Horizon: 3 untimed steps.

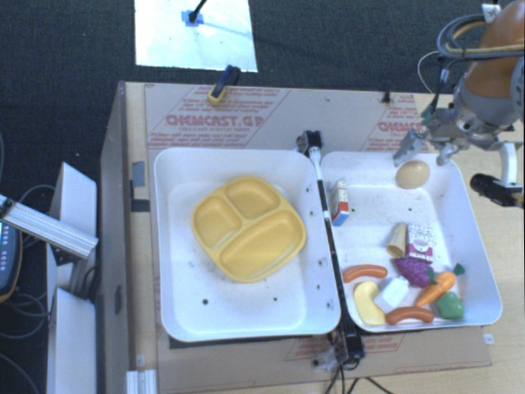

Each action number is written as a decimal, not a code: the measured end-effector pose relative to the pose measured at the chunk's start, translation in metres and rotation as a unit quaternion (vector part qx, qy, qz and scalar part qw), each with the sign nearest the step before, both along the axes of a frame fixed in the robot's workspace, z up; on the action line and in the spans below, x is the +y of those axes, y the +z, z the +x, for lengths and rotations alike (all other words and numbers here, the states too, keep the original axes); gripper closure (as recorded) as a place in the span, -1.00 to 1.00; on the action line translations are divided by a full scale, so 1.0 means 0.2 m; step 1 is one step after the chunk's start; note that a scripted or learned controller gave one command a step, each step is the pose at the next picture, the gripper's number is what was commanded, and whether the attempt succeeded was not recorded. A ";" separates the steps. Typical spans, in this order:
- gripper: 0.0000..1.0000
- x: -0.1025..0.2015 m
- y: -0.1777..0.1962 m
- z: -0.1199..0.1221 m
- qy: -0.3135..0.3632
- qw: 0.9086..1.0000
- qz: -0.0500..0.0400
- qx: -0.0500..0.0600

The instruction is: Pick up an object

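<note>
- Along the near edge of the right bin (484, 306) lies a cluster of toy food: a sausage (409, 315) by the rim, a yellow banana-like piece (367, 303) to its left, a white block (394, 292) between them, and a green piece (449, 305) in the near right corner.
- Just behind these sit an orange carrot (435, 288), a bunch of purple grapes (414, 269) and a second sausage (364, 272) nearer the bin's left wall.
- Further in, around the middle of that bin, a small pink-and-white packet (420, 240) leans beside a tan wedge (398, 238), the two touching.
- A small milk carton (340, 203) with red and blue markings lies close to the left wall of the right bin.
- The left bin (176, 220) carries a yellow divided plate (248, 227) at about its middle, three compartments facing up.
- At the far edge of the right bin rests a beige egg (413, 173), apart from the other items.
- The gripper (429, 145) hangs just over the far rim of the right bin, directly behind the egg; its two fingers are spread apart with nothing between them, and the egg lies just in front of the fingertips rather than in the gap.
- The arm (492, 72) with its orange band rises beyond the far right corner.
</note>
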<state>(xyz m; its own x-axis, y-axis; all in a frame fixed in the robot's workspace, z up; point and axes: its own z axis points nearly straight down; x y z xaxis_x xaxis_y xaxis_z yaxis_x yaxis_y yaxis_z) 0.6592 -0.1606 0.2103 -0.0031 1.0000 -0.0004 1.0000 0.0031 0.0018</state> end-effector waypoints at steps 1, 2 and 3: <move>-1.00 0.21 -0.31 -0.23 0.001 1.000 0.001 0.001; -1.00 0.19 -0.59 -0.58 -0.001 1.000 0.000 0.001; -1.00 0.06 -0.63 -0.81 -0.001 1.000 0.000 0.001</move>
<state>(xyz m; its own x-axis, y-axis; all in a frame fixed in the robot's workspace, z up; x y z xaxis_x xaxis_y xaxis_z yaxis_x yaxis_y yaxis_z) 0.4963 -0.1480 0.0842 -0.0004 1.0000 -0.0004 1.0000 0.0004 0.0005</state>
